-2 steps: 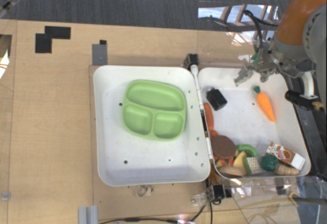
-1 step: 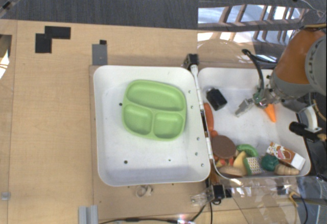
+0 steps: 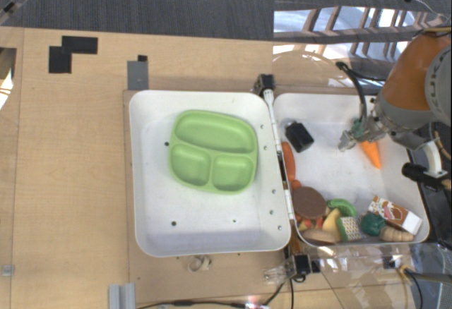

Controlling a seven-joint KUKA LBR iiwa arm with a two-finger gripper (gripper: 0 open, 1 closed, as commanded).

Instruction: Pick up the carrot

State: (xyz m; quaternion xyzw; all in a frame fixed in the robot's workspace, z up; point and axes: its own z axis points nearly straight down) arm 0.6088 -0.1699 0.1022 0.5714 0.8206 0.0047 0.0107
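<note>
The carrot (image 3: 373, 154) is a small orange cone in the right bin (image 3: 321, 113), near its far right side, with its tip pointing toward the front. My gripper (image 3: 362, 137) reaches in from the right below the orange-banded wrist. It sits right over the carrot's broad end, and its fingers are shut on that end. The rest of the carrot sticks out below the fingers.
A black block (image 3: 299, 135) lies to the left of the gripper. A red sausage (image 3: 287, 159), a brown disc (image 3: 308, 200), green toy vegetables (image 3: 342, 209) and a small carton (image 3: 394, 213) crowd the bin's front. The left bin (image 3: 152, 223) holds a green divided plate (image 3: 212, 151).
</note>
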